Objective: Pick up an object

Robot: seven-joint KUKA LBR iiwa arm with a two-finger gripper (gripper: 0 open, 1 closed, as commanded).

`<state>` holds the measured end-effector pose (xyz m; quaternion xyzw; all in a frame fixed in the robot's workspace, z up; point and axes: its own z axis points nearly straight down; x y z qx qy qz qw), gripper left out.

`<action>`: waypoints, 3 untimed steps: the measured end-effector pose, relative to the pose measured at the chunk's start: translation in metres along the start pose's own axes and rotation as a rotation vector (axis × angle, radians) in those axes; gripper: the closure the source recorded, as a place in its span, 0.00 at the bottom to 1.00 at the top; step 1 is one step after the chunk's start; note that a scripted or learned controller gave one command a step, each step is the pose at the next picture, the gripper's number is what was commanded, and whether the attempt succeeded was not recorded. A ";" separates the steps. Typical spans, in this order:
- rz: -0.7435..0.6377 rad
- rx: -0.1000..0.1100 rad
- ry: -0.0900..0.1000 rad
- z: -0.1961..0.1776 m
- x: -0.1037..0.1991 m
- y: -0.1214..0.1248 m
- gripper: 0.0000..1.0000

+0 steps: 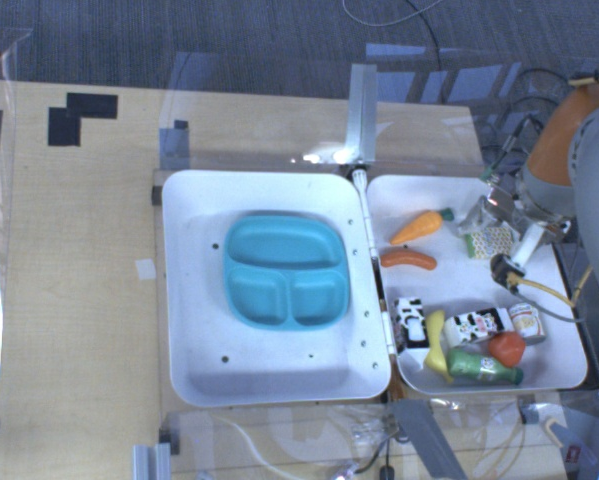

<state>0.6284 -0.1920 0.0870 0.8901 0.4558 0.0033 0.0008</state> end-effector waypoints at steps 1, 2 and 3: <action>0.012 -0.003 -0.001 -0.002 -0.024 -0.042 0.00; 0.158 0.001 -0.002 -0.002 0.033 -0.046 0.00; -0.140 -0.006 0.003 -0.003 0.054 -0.101 0.00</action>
